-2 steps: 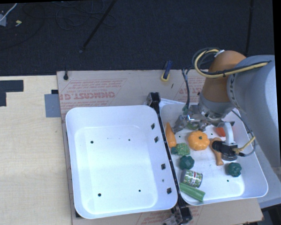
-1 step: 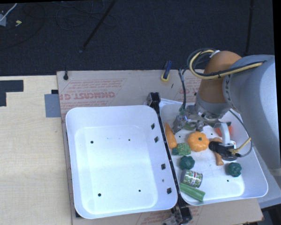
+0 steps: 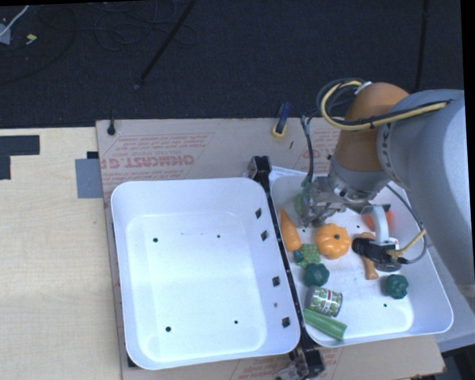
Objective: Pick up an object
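Claw (image 3: 314, 213) low in right bin (image 3: 423, 318), open or closed: cannot tell. Small pumpkin (image 3: 333, 240) sits just right-below claw; carrot (image 3: 289, 230) just left, long axis along the bin divider.

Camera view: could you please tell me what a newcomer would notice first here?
The grey arm with its orange band reaches in from the right, its end effector low over the right bin. There a cluster of toy food lies, including an orange pumpkin. The left bin sits beside it.

Grey arm (image 3: 433, 135), orange band, yellow-black cables.
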Controlling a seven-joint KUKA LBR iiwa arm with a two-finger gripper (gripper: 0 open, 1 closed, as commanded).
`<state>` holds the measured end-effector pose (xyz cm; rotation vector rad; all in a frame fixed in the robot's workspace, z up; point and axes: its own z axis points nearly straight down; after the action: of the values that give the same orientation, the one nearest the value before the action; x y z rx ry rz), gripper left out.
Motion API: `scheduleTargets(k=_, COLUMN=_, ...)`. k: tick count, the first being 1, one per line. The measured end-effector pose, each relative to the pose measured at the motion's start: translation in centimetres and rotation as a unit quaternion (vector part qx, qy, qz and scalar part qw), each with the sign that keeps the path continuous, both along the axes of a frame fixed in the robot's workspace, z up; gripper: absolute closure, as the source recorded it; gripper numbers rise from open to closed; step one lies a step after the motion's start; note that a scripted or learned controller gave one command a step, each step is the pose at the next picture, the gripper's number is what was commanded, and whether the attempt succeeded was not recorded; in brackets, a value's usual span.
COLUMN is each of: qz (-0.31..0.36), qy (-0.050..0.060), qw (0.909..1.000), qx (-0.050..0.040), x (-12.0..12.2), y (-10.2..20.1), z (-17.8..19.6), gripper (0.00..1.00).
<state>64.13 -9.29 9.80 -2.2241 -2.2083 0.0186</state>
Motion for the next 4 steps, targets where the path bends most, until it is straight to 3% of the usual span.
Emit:
scheduleTargets(k=1, qz=0.0, qy=-0.002, qw=1.0, qx=-0.0004, x=0.09, y=0.01, z=0.0, gripper=0.0)
scheduleTargets(k=2, qz=0.002, qy=-0.009, qw=0.9999, qx=-0.0078, x=0.31, y=-0.2, z=-0.6, gripper=0.0)
scheduleTargets(k=4, qz=0.001, qy=-0.008, qw=0.9999, qx=-0.0063, x=0.24, y=0.2, z=-0.78, gripper=0.0)
